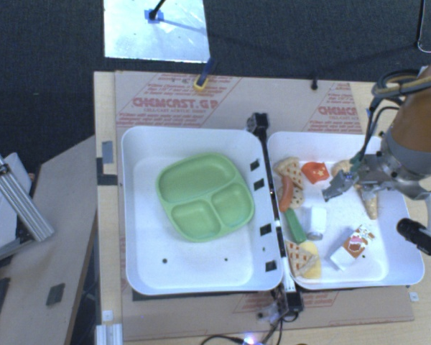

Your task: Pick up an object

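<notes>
Several toys crowd right bin (pixel 406 268); red piece (pixel 315 170) just left of gripper (pixel 335 190); claw state unclear.

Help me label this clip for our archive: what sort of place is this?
Most likely a robotics lab bench for pick-up trials: the arm reaches over two white bins, the right bin holding toy food pieces, the left bin holding a green divided plate, with carpet around.

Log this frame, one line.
arm: over right bin | gripper: near red toy, nothing visibly held | green tray: left bin
</notes>
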You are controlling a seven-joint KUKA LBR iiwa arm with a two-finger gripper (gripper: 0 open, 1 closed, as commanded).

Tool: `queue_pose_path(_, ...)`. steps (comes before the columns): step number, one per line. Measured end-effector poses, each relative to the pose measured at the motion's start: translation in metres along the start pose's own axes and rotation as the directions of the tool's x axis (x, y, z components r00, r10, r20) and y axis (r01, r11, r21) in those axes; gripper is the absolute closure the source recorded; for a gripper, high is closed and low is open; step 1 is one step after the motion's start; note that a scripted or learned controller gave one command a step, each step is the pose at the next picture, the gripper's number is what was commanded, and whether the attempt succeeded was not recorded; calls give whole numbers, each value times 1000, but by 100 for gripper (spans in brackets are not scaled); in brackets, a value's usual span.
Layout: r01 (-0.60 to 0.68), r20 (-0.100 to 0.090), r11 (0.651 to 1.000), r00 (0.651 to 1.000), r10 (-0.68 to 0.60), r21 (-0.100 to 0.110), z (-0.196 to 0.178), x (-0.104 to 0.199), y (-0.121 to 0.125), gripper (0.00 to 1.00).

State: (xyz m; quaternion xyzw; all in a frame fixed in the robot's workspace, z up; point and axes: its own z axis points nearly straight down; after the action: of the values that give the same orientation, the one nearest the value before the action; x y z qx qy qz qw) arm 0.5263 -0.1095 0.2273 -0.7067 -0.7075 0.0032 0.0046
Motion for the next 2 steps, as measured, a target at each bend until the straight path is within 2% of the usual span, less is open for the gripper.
queue_pose_path(1, 3, 2, 1000, 1000, -3, -12, -6, 0, 2, 0)
queue_pose_path(2, 0, 1, 1000, 1000, 0, -10, 35, 3, 4, 0)
